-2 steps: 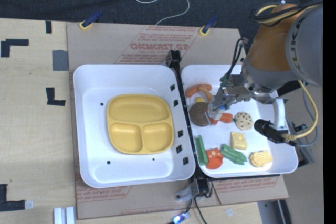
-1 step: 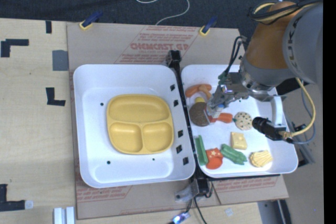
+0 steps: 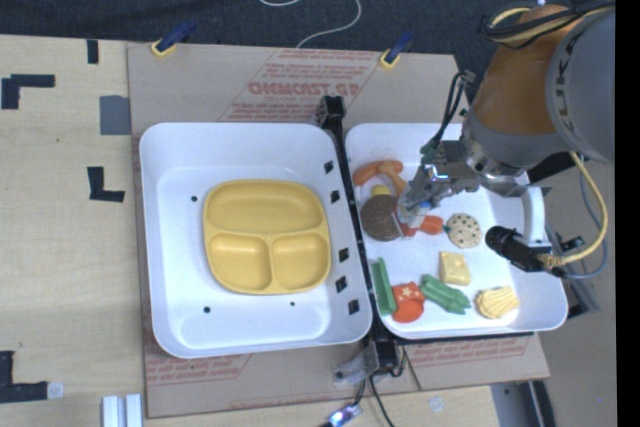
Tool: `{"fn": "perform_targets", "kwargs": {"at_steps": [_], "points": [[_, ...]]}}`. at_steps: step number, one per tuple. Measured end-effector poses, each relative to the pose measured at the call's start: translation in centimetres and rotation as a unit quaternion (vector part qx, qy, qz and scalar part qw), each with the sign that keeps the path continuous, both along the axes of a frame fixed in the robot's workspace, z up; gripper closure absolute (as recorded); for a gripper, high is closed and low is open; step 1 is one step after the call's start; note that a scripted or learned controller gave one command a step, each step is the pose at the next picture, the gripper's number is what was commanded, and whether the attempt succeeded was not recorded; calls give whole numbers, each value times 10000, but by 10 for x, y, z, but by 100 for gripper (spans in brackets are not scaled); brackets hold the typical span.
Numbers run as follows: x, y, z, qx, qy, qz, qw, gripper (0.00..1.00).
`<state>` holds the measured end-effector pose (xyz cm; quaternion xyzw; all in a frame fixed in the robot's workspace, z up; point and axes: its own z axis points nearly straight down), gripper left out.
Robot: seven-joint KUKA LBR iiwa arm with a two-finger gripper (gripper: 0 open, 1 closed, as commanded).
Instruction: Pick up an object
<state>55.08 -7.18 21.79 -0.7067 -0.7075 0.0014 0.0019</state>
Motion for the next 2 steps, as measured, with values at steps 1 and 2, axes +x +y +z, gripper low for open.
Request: {"fn": "perform_targets", "kwargs": {"at_steps": [1,2], "points": [[0,-1,1,0,0,3,10000,100],[7,7,-6,-3,2,3,10000,100]]}}
